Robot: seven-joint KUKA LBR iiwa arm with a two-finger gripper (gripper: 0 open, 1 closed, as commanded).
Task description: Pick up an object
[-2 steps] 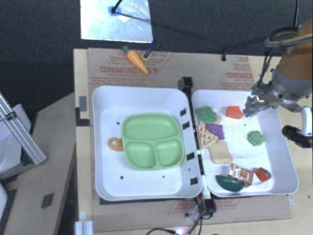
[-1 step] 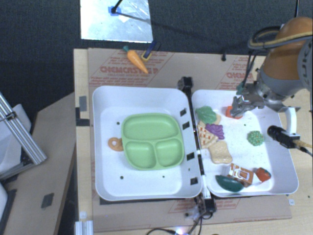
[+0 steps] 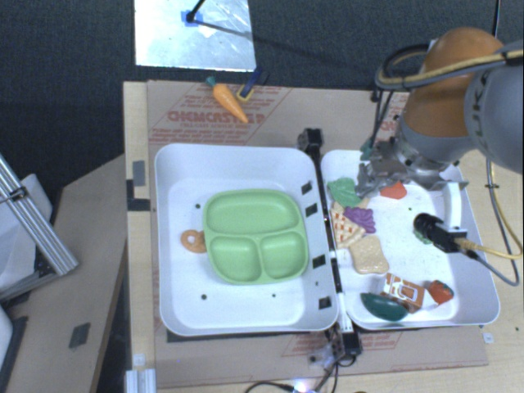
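Observation:
My gripper (image 3: 370, 178) hangs low over the far end of the right bin (image 3: 479, 289). A green leaf-shaped toy (image 3: 344, 191) lies just to its left and a red-orange piece (image 3: 394, 191) just to its right. Below them lie a purple grape bunch (image 3: 359, 217), a criss-cross waffle slice (image 3: 345, 232) and a pale bread slice (image 3: 368, 257). At the near end are a small printed box (image 3: 403, 291), a dark green piece (image 3: 383, 307) and a red piece (image 3: 440, 291). Nothing can be seen held between the fingers.
The left bin (image 3: 176, 301) holds a green divided plate (image 3: 254, 234) and a small orange ring (image 3: 193, 241) beside it. An orange toy carrot (image 3: 229, 102) lies on the cardboard behind the bins. A metal frame (image 3: 33, 228) stands at the far left.

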